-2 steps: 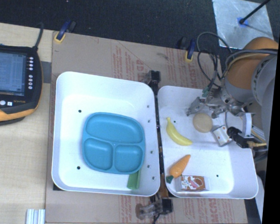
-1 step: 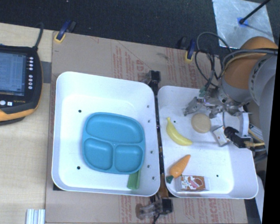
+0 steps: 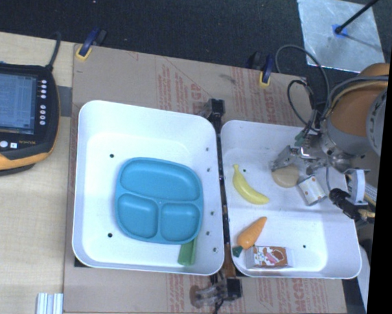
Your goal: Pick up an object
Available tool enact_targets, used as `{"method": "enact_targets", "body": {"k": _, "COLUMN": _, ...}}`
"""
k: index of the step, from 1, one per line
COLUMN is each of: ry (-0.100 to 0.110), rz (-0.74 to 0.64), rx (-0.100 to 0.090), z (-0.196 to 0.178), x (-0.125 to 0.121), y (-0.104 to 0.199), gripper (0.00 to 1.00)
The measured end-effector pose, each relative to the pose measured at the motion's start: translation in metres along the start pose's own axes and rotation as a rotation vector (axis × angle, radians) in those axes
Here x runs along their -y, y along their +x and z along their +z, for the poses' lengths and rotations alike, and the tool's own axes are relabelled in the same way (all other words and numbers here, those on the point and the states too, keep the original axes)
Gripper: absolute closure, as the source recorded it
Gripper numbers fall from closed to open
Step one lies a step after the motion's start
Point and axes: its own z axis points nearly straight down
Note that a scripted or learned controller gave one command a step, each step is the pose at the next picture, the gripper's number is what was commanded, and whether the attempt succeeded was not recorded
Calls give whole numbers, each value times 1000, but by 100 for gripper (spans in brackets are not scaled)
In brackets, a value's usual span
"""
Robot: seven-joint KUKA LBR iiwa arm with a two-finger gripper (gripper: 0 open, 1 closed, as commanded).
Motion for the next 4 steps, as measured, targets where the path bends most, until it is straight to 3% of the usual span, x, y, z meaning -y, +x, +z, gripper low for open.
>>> {"method": "enact_targets", "body": {"k": 1, "ry": 1, "rz": -4, "rx": 1, "z": 0, "x": 7, "y": 31, "gripper": 0}}
{"method": "enact_targets", "body": {"k": 2, "ry": -1, "rz": 0, "rx": 1, "z": -13, "x": -20, "y": -22, "gripper": 0}}
{"method": "enact_targets", "body": {"k": 3, "ry": 0, "rz": -5, "rx": 1, "z": 0, "x": -12, "y": 69, "gripper": 0}}
{"method": "enact_targets", "body": {"k": 4, "ry": 1, "rz": -4, "rx": 2, "z": 1, "x": 26, "y": 97, "gripper": 0}}
